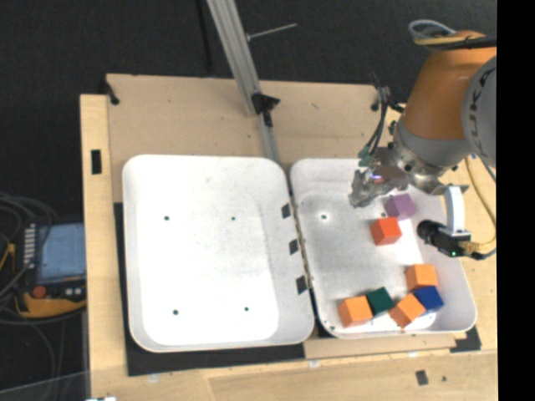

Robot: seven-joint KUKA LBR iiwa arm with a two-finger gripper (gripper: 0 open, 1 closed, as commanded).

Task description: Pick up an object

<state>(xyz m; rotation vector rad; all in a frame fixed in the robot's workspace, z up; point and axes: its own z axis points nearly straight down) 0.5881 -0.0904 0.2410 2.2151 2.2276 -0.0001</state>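
Note:
My gripper (365, 192) hangs over the upper middle of the right bin (334, 249), beneath the arm's orange band. Just to its right lies a purple block (401, 205), and below that a red-orange block (385, 230). Nothing is visible between the fingers. Near the bin's lower right corner sit an orange block (421, 275), a blue block (428, 297), another orange block (409, 310), a green block (380, 300) and a third orange block (355, 310).
The left bin (205, 249) lies beside the right one on the wooden bench. A slanted metal rail (238, 53) runs from the top down to the gap between the bins. A black cable fitting (439, 236) hangs at the arm's right.

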